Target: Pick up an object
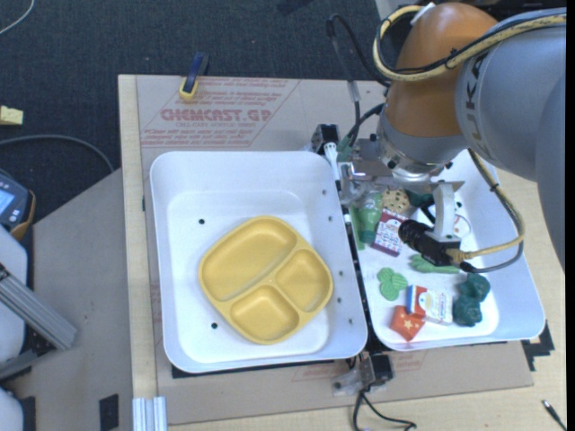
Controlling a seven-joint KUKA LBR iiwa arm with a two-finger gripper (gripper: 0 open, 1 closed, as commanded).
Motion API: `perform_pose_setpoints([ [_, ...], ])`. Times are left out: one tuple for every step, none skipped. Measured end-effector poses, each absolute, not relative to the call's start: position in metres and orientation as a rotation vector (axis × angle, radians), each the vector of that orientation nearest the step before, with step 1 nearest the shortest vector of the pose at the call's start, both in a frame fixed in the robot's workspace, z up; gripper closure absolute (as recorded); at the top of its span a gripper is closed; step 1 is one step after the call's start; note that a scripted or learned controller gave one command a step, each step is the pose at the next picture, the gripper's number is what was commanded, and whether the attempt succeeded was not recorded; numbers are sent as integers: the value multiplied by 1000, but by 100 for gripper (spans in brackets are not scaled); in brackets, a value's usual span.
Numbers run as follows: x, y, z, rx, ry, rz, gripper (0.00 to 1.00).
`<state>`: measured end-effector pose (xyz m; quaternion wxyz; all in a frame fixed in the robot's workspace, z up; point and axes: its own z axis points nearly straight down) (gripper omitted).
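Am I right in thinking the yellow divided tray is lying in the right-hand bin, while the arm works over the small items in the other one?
Not quite: the camera view shows the yellow divided tray lying in the left bin. The arm does work over the small items in the other one, the right bin.

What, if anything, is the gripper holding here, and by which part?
It cannot be told. The gripper is down among the small objects at the far end of the right bin, and the wrist hides its tips. Nothing visibly sits between them.
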<state>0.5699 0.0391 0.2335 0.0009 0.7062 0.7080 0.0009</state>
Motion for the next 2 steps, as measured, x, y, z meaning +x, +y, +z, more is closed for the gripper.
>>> perform_pose_setpoints([
  [570,35,235,2219,2220,2,100],
  [564,38,216,2224,2223,-5,100],
])
